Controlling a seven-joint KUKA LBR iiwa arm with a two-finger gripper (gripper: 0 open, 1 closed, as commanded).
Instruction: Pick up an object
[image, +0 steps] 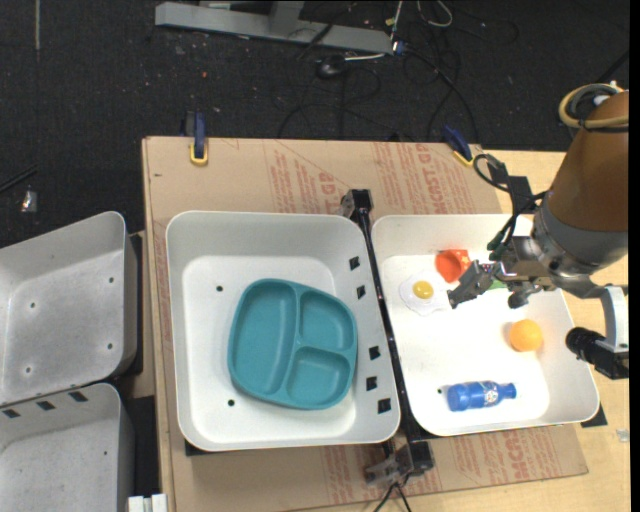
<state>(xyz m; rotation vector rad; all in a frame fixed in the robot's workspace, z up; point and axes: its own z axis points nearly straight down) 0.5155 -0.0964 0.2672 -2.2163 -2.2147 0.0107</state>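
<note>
My gripper (492, 294) hangs over the right bin (570, 400), near its upper middle. It is open, its two dark fingers spread apart with nothing between them. Just left of it lie a fried-egg toy (422, 292) and a red-orange piece (452, 264). An orange ball (525, 336) rests on the bin floor a little below and right of the fingers. A blue bottle (480, 395) lies on its side near the bin's front wall.
The left bin (190, 300) holds a teal divided plate (293, 343). A black divider with clips (375, 320) runs between the bins. The grey arm with its orange band (590, 190) comes in from the right. Folded white bin panels (60, 300) lie at far left.
</note>
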